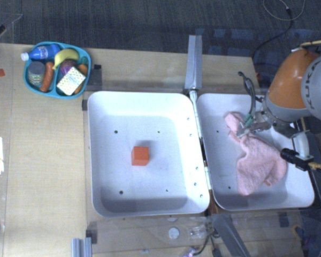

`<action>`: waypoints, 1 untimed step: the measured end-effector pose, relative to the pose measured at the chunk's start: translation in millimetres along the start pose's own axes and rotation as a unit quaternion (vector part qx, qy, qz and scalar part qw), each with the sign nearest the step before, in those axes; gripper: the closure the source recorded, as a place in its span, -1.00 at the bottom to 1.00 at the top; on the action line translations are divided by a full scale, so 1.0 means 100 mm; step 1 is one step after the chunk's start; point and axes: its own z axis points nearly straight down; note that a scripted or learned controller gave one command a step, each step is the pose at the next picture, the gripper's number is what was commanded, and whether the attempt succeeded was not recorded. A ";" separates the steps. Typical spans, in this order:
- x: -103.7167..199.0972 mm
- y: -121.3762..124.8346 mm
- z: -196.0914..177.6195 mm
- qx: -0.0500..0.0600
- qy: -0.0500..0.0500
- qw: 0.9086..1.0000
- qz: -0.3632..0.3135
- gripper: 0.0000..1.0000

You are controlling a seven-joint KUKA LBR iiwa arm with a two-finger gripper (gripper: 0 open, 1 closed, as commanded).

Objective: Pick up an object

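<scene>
Pink cloth (pixel 255 162) in the right bin (pixel 219 191), right of frame centre; gripper (pixel 250 123) low at its upper edge, open or closed impossible to tell. Best to pinch a raised fold, then lift straight, slowly, away from the wall.

left bin (pixel 104 143): orange block (pixel 140 156) only | right bin (pixel 216 159): pink cloth (pixel 257 162) sprawled

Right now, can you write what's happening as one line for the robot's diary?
hand: over right white bin, at top of crumpled pink cloth | small orange cube: left white bin, untouched | lift: not yet
</scene>
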 end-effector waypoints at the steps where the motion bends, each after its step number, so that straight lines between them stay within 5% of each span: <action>1: 0.25 -0.05 -0.01 -0.001 0.000 0.997 -0.082 -1.00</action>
